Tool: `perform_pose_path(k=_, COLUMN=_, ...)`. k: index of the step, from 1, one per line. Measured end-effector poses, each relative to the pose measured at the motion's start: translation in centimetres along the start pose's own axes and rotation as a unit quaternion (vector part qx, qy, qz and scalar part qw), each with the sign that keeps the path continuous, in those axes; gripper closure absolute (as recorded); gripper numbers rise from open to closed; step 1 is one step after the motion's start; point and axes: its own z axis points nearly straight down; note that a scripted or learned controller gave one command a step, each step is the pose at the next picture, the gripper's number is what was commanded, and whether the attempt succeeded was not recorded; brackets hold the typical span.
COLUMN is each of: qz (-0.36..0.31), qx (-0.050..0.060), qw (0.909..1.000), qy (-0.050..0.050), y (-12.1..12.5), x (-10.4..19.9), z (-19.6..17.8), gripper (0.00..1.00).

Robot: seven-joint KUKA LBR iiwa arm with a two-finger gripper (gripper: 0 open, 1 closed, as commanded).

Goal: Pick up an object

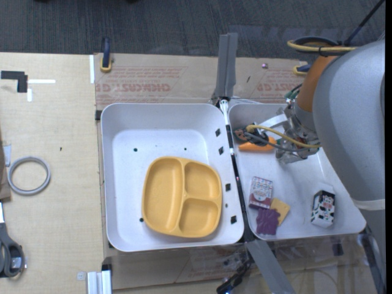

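Yellow, glossy three-compartment plastic plate (182,196) flat in smooth left white bin (116,182). Grey arm's gripper (293,144) low over right white bin (306,195), beside orange tool (252,144); jaws' state impossible to tell. Cow-patterned carton (323,208), small card (261,192) nearer front.

**Even overhead light, soft focus**

Bright, diffuse light falls from above, with no hard glare on the 2 white bins (113,182). The yellow divided plate (182,196) casts only a faint shadow at its lower rim. The grey arm (358,115) at right looms large and blurred. Detail is slightly soft throughout; the dark floor (184,11) at top looks grainy.
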Motion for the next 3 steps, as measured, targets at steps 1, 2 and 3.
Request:
perform_pose_path(k=1, qz=-0.123, qx=-0.001, qw=0.9924, qy=0.001, y=0.3, x=4.4, z=-0.1, gripper=0.00)
perform_pose_path(k=2, qz=-0.125, qx=-0.001, qw=0.9922, qy=0.000, y=0.3, x=4.4, z=-1.0, gripper=1.00)
perform_pose_path(k=3, qz=-0.012, qx=0.000, qw=0.9999, qy=0.002, y=-3.6, x=4.4, z=-10.1, gripper=1.00)
